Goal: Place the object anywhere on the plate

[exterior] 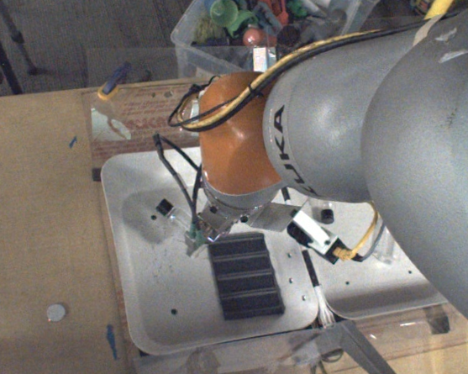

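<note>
The arm's orange band (233,144) and grey wrist hang over the left white bin (140,320). Below the wrist, a black ribbed block that I take for the gripper (245,275) body covers the bin's middle front. A small green and clear piece (195,241) shows at the block's upper left corner; I cannot tell whether it is held. A small black object (164,206) lies on the bin floor to the upper left, apart from the gripper. A faint white rounded shape (139,206) beside it may be the plate, but it is too pale to tell.
The right white bin (374,296) lies mostly under the arm; a small dark piece (326,212) sits near its left side. A clear tub of colourful toys (271,4) stands behind the bins. Brown benchtop (38,248) spreads to the left.
</note>
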Controlling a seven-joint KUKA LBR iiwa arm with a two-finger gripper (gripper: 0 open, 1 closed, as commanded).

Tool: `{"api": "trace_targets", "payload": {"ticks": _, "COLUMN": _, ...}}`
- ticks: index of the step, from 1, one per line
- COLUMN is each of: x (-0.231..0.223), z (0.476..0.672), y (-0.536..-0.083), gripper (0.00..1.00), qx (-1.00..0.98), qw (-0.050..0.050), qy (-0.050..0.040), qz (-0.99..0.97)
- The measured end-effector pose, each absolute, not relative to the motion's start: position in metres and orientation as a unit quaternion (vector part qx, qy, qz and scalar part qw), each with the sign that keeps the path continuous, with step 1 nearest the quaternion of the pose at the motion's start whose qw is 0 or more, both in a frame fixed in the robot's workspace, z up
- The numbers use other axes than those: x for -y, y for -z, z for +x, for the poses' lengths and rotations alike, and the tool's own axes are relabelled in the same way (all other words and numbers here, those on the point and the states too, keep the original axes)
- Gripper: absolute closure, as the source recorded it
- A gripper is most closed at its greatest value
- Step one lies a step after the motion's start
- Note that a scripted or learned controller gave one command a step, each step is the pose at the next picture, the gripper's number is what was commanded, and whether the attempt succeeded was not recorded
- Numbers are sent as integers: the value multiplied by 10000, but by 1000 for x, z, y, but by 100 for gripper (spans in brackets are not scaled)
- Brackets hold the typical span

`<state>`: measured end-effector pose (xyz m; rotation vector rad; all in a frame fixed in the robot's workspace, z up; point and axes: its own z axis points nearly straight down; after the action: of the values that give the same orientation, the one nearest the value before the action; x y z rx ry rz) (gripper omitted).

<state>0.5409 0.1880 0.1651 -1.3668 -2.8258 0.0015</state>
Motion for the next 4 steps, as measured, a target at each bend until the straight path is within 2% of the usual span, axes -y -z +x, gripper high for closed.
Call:
{"api": "trace_targets", "payload": {"ticks": 1, "x": -209, "z": 491, "y": -137, "gripper": 100, "qx": 9095, "qw": 14, "qy": -5, "qz": -4158}}
{"api": "trace_targets", "payload": {"ticks": 2, "x": -112, "z": 480, "y": -198, "gripper": 100, "qx": 9152, "qw": -1, "qy": 2, "qz": -4030}}
{"api": "trace_targets", "payload": {"ticks": 3, "x": -108, "z": 503, "y": -101, "gripper": 100, "qx": 9710, "qw": -31, "qy": 26, "qz": -2392}}
{"api": "trace_targets", "payload": {"ticks": 4, "x": -171, "z": 517, "y": -131, "gripper": 100, "qx": 9783, "qw": -8, "qy": 10, "qz": -2074}}
